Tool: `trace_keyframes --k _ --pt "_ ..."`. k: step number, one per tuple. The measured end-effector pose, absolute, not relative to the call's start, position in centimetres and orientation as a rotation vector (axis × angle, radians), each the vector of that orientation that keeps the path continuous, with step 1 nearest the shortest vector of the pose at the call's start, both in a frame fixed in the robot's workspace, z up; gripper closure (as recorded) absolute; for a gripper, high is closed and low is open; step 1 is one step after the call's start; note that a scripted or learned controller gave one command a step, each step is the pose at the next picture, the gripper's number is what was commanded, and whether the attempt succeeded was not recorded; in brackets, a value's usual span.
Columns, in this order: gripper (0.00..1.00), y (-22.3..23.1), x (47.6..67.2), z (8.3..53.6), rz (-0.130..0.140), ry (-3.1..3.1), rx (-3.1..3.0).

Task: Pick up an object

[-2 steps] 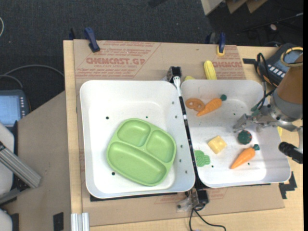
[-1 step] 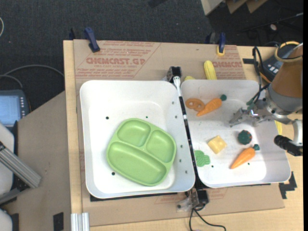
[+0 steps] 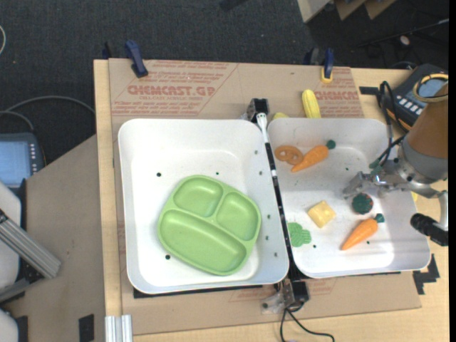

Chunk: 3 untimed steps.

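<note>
We see the gripper (image 3: pixel 358 185) low in the right white bin (image 3: pixel 335 262), just above the dark green round toy (image 3: pixel 363 203); jaw state unclear.

Grey KUKA arm with orange band above wrist (image 3: pixel 432 137) enters from right edge, reaching leftward and down at slant. Metal two-finger gripper (image 3: pixel 363 184) at arm's end, pointing left, low over bench. Finger tips blurred and small, finger spread unreadable. Nothing seen clamped between them.
</note>
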State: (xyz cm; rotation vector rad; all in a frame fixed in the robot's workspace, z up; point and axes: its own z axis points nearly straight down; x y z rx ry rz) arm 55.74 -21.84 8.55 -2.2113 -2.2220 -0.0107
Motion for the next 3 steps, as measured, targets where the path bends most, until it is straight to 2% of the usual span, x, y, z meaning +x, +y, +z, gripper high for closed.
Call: trace_keyframes --k 1,2,3 --pt "1.0 -22.1 55.7 9.5 -0.005 -2.225 -2.218" --pt "0.0 -21.9 55.8 9.5 -0.008 -2.222 -2.212" --pt "0.0 -21.9 51.1 8.5 -0.009 -2.22 -2.212"
